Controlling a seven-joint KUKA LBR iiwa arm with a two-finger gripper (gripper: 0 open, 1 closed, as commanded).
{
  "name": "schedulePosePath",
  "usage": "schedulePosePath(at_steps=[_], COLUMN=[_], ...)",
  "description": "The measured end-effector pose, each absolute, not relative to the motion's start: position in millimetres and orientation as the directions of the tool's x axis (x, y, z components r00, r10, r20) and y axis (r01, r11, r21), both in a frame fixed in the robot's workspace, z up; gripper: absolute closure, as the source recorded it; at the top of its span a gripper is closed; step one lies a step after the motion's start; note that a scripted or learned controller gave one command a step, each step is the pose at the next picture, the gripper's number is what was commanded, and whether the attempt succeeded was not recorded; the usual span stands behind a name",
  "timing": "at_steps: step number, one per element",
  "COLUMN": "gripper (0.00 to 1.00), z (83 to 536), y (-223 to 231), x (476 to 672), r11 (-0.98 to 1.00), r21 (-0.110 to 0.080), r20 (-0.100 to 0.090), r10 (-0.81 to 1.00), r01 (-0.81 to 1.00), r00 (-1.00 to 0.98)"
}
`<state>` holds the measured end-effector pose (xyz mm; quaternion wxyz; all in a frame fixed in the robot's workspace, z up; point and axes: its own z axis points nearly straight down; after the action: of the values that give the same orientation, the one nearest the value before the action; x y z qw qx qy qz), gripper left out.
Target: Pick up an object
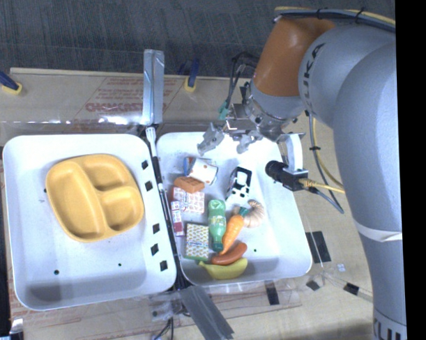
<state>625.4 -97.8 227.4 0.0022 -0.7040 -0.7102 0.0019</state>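
My gripper [228,140] hangs over the back of the right bin [292,240], its two fingers spread apart with nothing between them. Just below it lie a white carton with an orange patch [205,172] and a black-and-white block [240,183]. Further forward in the bin sit an orange box [189,185], a green bottle [216,225], a carrot [232,231], a pale shell-like piece [255,212], a checked packet [196,240], a red sausage [230,255] and a banana [227,269].
The left bin [35,276] holds a yellow divided plate [94,196]. A ridge with black clips [159,223] separates the two bins. The arm's grey body [365,125] fills the right side, with a black cable fitting [283,174] over the bin's right part.
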Motion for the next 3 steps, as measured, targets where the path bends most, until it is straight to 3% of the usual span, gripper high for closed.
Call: schedulePosePath(at_steps=[1, 2, 3], gripper=[0.0, 0.0, 0.0], z=[280.8, 127.9, 92.0], y=[-74.2, -133.9, -165.3], x=[651.5, 647.8, 630.0], r11=[0.208, 0.427, 0.416], r21=[0.0, -0.004, -0.002], r20=[-0.001, 0.002, 0.001], r10=[0.978, 0.904, 0.909], r01=[0.978, 0.904, 0.909], r00=[-0.208, -0.427, -0.416])
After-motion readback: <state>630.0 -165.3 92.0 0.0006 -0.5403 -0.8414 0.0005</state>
